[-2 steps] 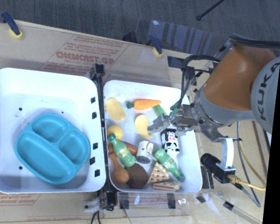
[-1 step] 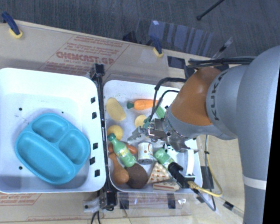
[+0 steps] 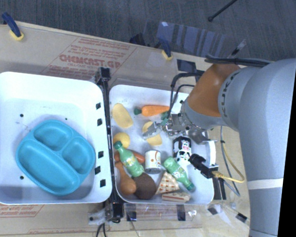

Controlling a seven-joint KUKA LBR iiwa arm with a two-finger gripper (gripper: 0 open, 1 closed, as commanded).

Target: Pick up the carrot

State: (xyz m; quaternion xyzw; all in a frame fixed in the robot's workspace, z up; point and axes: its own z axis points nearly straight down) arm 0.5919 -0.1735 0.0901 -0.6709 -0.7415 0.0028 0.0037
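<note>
Metal two-finger gripper [image 3: 160, 126], opening unclear, just below orange tapered carrot [image 3: 154, 111] lying left-right, green top leftward.

arm [image 3: 256, 101] reaching from right, gripper [image 3: 160, 126] lowered.

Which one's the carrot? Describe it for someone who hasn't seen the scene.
Look in the right bin, along its far wall. The carrot lies there lengthwise, just beside the gripper. It is the tapered orange piece; the pieces nearest it are pale yellow.
</note>
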